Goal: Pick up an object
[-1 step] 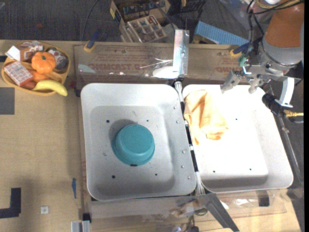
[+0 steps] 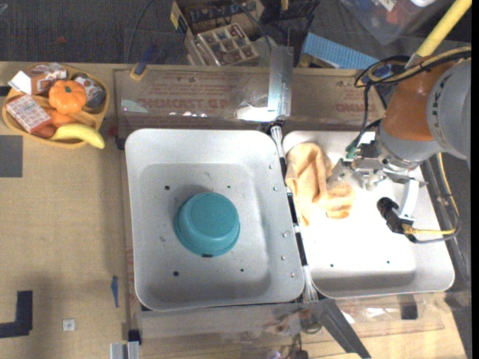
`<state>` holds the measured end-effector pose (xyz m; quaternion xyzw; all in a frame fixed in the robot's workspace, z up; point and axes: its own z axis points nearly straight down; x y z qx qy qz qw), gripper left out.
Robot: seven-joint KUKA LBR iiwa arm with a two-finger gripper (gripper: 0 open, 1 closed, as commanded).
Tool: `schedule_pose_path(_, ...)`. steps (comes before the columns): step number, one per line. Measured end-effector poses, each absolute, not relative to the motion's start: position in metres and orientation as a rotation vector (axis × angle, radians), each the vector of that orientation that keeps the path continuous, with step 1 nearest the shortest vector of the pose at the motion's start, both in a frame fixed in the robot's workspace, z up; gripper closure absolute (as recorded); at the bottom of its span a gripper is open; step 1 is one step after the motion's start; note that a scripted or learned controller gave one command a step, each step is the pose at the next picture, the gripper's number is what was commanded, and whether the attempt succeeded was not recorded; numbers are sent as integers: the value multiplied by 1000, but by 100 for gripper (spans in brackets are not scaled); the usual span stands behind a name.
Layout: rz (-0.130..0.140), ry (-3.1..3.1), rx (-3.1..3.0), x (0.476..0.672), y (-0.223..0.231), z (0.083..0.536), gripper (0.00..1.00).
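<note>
A teal bowl [image 2: 208,223], turned upside down, sits near the middle of the left bin [image 2: 150,152], well apart from the arm. The other candidate for picking, a tan crumpled cloth [image 2: 308,172], lies in the right bin [image 2: 359,275], bunched against that bin's upper left corner and touching the wall it shares with the left bin; a smaller pale orange piece [image 2: 338,209] lies just beside the cloth's lower right edge, too washed out by the bright bin floor to identify. The arm [image 2: 438,114], grey with its orange band, reaches in from the right and hangs over the upper right part of the right bin. The gripper [image 2: 352,172] points toward the cloth and sits just beside its right edge; whether it is spread or pressed together cannot be told from this angle, and nothing can be seen held in it. A black cable fitting [image 2: 391,212] hangs below the wrist over the bin floor. On the bench to the far left stands a basket of toy food [image 2: 56,105] with a small orange pumpkin and a banana along its lower rim. Beyond the bins lie a brown cardboard sheet [image 2: 194,92] and assorted clutter on the dark floor.
</note>
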<state>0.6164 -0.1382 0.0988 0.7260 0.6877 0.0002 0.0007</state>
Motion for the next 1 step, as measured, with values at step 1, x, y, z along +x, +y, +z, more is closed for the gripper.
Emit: schedule_pose_path(1, 10, 2317, 2108, 585, -97, 90, 0)
